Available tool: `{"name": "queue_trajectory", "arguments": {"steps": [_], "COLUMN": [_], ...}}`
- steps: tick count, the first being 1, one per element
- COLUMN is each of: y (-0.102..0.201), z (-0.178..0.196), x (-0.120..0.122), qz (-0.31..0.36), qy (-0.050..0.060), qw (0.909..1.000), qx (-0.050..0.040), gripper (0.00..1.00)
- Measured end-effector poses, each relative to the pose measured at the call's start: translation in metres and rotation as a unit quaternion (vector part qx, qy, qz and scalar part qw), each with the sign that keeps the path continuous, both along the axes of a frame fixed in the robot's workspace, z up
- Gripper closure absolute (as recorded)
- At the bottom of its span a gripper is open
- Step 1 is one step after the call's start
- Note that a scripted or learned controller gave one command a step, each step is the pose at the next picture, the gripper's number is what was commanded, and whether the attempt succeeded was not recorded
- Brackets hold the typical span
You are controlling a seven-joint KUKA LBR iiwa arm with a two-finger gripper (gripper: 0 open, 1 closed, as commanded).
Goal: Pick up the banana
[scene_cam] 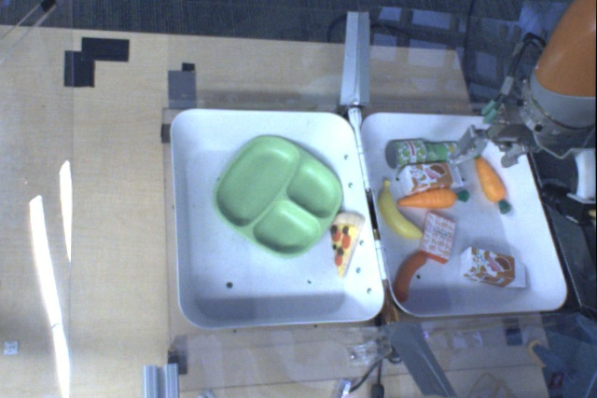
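The yellow banana (395, 213) lies curved along the left wall of the right bin (550, 280), just left of an orange carrot (429, 198). My gripper (492, 144) hangs over the back of that bin, to the right of and beyond the banana and well apart from it. Its fingers stand open with nothing between them, above the top end of a second carrot (491, 181). The grey arm with its orange band (569, 51) comes in from the upper right.
The right bin also holds a green can (422, 151), a small carton (432, 174), a red-and-white packet (438, 236), a sausage (408, 273) and a juice carton (490, 267). In the left bin (191, 228) are a green divided plate (280, 191) and a pizza slice (345, 242).
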State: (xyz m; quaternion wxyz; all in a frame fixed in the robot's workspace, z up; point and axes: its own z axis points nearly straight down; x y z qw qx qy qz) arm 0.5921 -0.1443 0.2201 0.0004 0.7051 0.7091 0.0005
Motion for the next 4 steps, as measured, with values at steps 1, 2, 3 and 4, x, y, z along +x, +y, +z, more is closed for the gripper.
{"name": "queue_trajectory", "arguments": {"steps": [1, 2, 3, 4], "y": [-0.017, 0.060, 0.126, 0.065], "z": [0.093, -0.050, -0.038, -0.128], "x": [0.015, -0.039, -0.054, -0.094], "qz": [-0.160, -0.172, -0.209, -0.163], "qy": [-0.001, 0.001, 0.001, -0.002], "qw": [0.9871, 0.9850, 0.9779, 0.9867], "qx": [-0.0006, 0.0002, 0.0003, 0.0008], "gripper": [0.00, 0.00, 0.00, 0.00]}}
